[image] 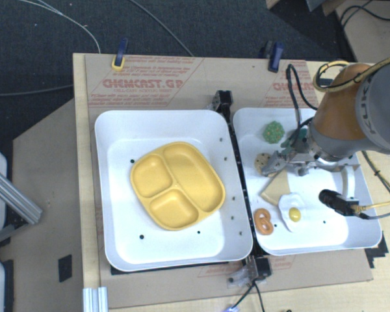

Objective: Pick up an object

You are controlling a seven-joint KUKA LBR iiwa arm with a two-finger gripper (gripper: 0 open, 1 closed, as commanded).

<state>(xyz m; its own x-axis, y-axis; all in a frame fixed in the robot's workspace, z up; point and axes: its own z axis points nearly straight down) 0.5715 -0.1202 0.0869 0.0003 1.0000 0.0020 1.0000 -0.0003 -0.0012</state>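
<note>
Gripper [281,164] hangs low inside the right-hand white bin [325,239], at the end of the grey arm [370,109] with its orange band, which reaches in from the right. Its metal fingers sit down among the toy food, and whether they are spread or pressed together cannot be told from above. Right beside them lies a chocolate-chip cookie [262,162], touching or nearly touching the metal. Just below lies a tan wedge of toast or cheese [274,188], and beside that a fried egg [292,209] with a yellow yolk. A small pretzel [263,220] rests near the bin's lower left corner. A green broccoli floret [273,132] sits toward the far side. The left white bin [117,174] holds a yellow divided plate [176,184] with three compartments, lying slightly turned.
</note>
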